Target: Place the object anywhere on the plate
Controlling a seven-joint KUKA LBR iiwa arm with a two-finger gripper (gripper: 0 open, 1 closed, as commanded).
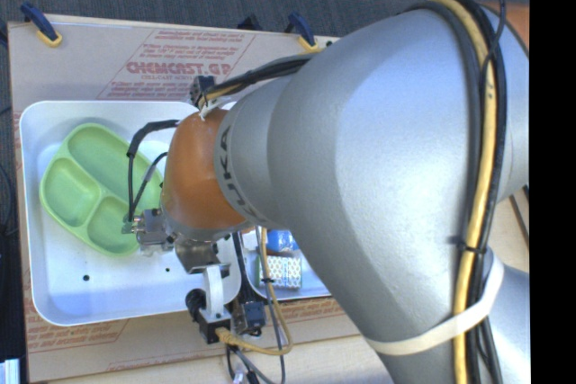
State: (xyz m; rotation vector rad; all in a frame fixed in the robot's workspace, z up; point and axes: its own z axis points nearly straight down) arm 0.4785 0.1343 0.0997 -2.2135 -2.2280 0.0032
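A light green divided plate [88, 186] lies in the left white bin [54, 283], toward its far left. A small blue and white object [283, 260] with a checkered lower part peeks out from under the arm, just right of the wall between the two bins. Most of it is hidden. My gripper [192, 253] hangs below the orange wrist band, over the left bin's near right part, just right of the plate's near corner. The wrist covers it from above, and I see nothing held in it.
The grey arm [378, 175] fills the right half of the view and hides nearly all of the right bin. Bare white floor of the left bin [108, 279] lies in front of the plate. Cardboard with red print [171, 63] lies behind the bins.
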